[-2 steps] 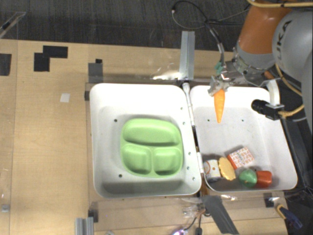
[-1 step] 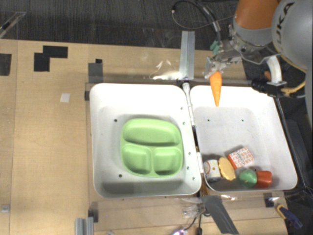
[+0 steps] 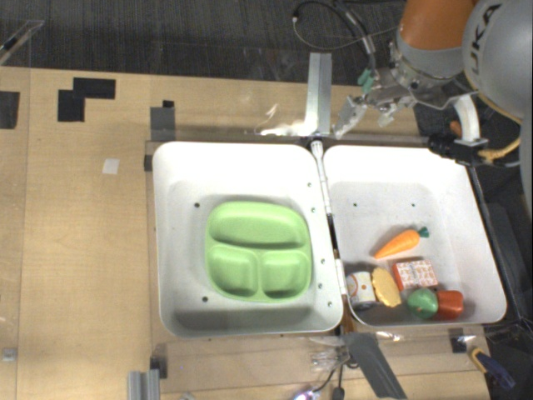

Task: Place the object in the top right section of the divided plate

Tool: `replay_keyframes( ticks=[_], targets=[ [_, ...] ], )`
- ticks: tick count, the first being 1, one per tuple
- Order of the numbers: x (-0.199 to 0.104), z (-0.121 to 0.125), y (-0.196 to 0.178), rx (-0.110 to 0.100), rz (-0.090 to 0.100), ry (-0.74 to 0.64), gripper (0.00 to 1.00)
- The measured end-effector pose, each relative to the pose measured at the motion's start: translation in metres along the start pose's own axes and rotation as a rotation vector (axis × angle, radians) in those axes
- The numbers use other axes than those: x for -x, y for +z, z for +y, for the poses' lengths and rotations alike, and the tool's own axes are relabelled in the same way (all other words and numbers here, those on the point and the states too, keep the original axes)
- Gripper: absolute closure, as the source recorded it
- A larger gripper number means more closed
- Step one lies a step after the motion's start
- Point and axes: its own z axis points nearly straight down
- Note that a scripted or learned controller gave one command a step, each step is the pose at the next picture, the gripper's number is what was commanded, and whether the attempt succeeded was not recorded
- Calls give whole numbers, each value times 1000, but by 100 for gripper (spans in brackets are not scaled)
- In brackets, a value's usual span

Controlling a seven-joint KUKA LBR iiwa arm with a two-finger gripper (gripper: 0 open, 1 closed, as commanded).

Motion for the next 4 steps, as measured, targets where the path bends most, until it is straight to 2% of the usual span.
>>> replay_keyframes(
  ticks=[1,2,3,4],
  targets=[
    [-105,-26,63,-6,3,97,0],
    [-169,-67,92,-7,2,457,0],
    [-279,-109,168,-9,2,691,0],
    [-270,-64,192,-7,5,582,0]
  ],
)
